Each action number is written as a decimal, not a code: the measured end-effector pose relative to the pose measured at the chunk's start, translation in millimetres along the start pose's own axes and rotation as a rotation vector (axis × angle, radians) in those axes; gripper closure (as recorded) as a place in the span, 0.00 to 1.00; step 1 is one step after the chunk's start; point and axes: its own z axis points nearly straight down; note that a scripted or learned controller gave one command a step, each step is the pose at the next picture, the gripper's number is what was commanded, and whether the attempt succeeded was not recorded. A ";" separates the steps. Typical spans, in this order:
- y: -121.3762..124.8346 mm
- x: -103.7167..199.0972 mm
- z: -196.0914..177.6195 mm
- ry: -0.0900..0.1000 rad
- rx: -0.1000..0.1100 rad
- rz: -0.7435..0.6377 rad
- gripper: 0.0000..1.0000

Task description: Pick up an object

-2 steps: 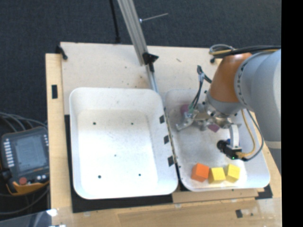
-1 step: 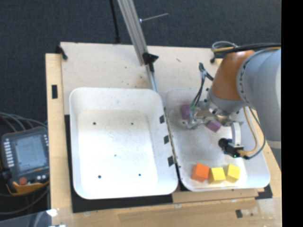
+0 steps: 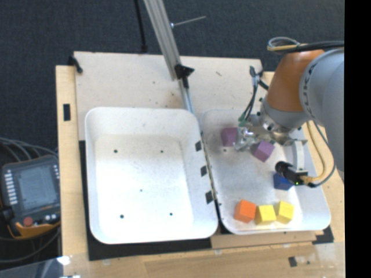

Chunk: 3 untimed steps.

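Reaching in from the right, the arm hangs over the right bin, its gripper down near the floor between two purple blocks. One purple block sits just left of the gripper, the other just to its right and a little nearer me. Whether the claw is open or closed I cannot tell from here; the metal parts blur together, and I see nothing clearly caught in it.

The placing looks deliberate enough: the wrist is turned straight down, which suits a top grab at something low and small on a flat bin floor. My guess is it is after one of the purple blocks, though which one I could not say, since it stands between them rather than squarely over either.

Other candidates lie well apart from it. A blue block rests near the right wall, partly under a black fitting on the arm. Along the near rim an orange block and two yellow blocks sit in a tight row, touching or nearly so, which would make them awkward to grab singly.

The left bin has no part in this.
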 end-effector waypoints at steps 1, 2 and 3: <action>1.8 -1.7 -54.4 0.000 -0.001 -0.004 1.00; -29.8 45.7 -57.2 0.001 0.005 -0.008 1.00; -53.4 83.8 -67.7 0.003 0.005 -0.009 1.00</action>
